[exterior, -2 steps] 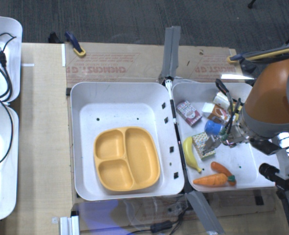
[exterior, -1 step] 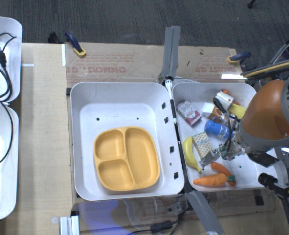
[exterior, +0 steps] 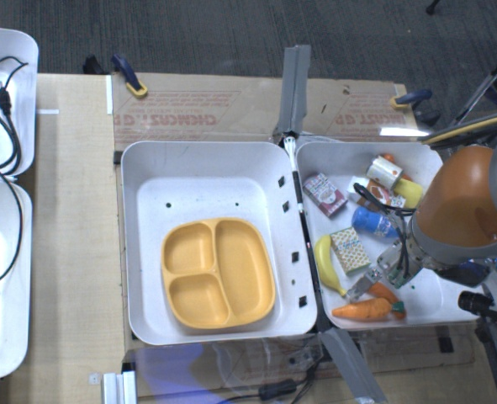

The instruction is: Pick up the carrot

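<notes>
The carrot (exterior: 366, 310) lies on the floor of the right bin (exterior: 450, 314), near its front wall, so it is not yet lifted. The gripper (exterior: 367, 284) hangs just above it with the fingers a little apart and nothing between them. The grasp and the lift remain. The carrot's long axis runs left to right, with the thin tip to the left and the green end to the right.

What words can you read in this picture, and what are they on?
Cardboard sheet behind the bins: red printing, upside down and too blurred to read for sure.
Small pink box: label too small to read.
Pale patterned box: print too small to read.
White can: label too small to read.
</notes>
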`<state>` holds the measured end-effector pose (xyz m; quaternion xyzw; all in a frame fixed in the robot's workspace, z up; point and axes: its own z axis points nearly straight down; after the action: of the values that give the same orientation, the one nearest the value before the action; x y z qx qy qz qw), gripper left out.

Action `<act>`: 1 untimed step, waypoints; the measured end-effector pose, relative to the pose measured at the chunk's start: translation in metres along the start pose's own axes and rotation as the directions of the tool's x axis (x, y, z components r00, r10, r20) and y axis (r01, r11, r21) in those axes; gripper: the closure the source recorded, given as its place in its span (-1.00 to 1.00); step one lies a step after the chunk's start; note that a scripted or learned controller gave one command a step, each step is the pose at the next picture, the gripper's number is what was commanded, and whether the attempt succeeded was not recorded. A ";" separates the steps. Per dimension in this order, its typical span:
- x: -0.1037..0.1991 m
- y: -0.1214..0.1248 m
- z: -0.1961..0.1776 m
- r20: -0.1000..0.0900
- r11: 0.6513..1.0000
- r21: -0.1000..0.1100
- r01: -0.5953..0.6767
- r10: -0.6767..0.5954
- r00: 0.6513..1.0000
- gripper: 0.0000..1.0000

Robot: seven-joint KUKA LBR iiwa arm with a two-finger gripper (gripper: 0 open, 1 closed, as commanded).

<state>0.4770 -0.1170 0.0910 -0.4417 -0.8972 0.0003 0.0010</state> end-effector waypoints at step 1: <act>0.000 0.000 -0.009 0.000 1.000 -0.001 -0.003 0.003 1.000 1.00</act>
<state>0.4774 -0.1173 0.0998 -0.4429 -0.8966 0.0002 0.0007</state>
